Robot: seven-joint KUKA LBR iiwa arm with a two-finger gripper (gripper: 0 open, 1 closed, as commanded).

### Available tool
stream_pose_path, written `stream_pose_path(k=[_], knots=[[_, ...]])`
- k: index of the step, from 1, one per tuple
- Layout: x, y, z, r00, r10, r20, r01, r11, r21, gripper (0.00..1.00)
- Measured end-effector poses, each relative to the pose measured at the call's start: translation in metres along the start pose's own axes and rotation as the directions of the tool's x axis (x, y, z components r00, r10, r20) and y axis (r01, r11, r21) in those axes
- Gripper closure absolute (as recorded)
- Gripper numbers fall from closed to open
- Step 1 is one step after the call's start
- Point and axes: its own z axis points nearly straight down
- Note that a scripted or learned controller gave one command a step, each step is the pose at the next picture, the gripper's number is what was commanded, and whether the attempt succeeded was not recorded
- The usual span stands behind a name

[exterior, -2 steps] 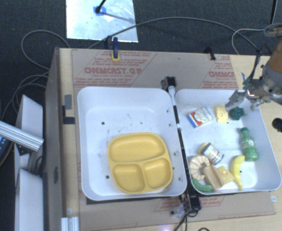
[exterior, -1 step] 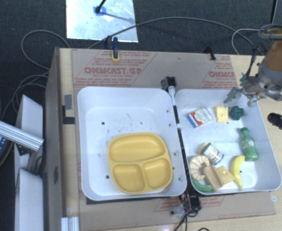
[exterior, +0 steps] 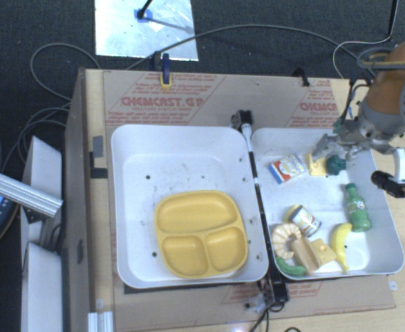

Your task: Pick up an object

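The right bin (exterior: 382, 254) holds several small things. Near its back lie a white, red and blue carton (exterior: 287, 168), a small yellow piece (exterior: 318, 167) and a small teal piece (exterior: 335, 163). Further forward are a green bottle (exterior: 356, 206), a banana (exterior: 341, 245), a can (exterior: 304, 220), a pale ring-shaped pastry (exterior: 284, 237), a tan wedge (exterior: 314, 253) and a green item (exterior: 290, 269). My gripper (exterior: 336, 151) hangs low at the back of this bin, open, its fingers spread just above the teal piece. Nothing is held between them.
The left bin (exterior: 140, 151) contains a yellow divided plate (exterior: 201, 232). A divider rail (exterior: 254, 178) runs between the two bins. Cables trail over the bench behind the bins. The arm's orange band (exterior: 389, 92) stands above the right bin's back corner.
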Motion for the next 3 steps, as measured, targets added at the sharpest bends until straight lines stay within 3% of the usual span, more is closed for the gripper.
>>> stream_pose_path(k=[1,2,3], knots=[[-0.005,0.004,0.022,1.0,-0.001,-0.001,0.001,1.0,-0.001,0.0],[-0.004,0.005,0.01,1.0,-0.005,-0.001,0.005,1.0,-0.004,1.0],[-0.004,0.005,0.01,1.0,-0.006,-0.001,0.006,1.0,-0.004,0.0]])
